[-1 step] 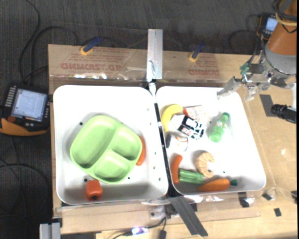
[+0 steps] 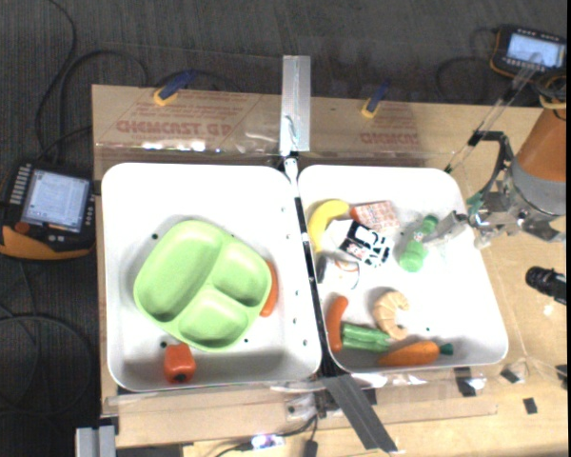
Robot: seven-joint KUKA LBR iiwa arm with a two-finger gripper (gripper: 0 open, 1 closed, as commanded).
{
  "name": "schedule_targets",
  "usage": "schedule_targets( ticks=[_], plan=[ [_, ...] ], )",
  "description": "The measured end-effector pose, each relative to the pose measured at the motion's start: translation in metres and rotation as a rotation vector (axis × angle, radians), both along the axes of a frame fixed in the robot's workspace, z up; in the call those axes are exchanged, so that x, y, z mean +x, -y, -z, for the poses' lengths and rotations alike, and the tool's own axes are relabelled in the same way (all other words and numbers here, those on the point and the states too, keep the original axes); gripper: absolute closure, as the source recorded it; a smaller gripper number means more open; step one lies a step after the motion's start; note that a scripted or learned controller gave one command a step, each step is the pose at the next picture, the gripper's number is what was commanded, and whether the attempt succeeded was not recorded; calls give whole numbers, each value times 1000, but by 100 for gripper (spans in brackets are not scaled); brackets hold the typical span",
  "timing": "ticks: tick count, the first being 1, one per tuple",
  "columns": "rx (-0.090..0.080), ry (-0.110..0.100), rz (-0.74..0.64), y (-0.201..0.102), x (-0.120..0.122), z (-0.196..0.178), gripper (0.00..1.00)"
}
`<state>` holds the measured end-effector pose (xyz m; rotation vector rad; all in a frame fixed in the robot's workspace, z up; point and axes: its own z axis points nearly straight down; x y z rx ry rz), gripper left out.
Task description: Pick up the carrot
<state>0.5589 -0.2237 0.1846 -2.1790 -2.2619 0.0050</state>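
The tool (image 2: 483, 219) hangs at the far right rim of the right bin (image 2: 476, 284), below the orange band of the arm, and it is too small and blurred for me to tell if it is released or clenched; nothing is seen in it. The carrot (image 2: 411, 353) lies well apart from the tool, down and to the left of it, against the near wall of this bin. It touches a dark green vegetable (image 2: 366, 337) on its left side, and a croissant (image 2: 392, 312) sits just above them. I think the main danger is a bad grasp: the wall and the green neighbour leave little room around the carrot, so the tool may strike the rim or take the wrong thing. A red pepper (image 2: 336, 318) nearby has a similar colour and could confuse the program. A green bottle (image 2: 415, 250) near the tool may be knocked on the way.
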Motion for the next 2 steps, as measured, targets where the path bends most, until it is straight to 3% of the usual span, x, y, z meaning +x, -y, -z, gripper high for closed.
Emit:
schedule_targets(
  ticks=[1,2],
  plan=[
    [1,9,-319,-16,-65,96,0],
    [-5,15,-328,-71,-71,95,0]
  ],
)
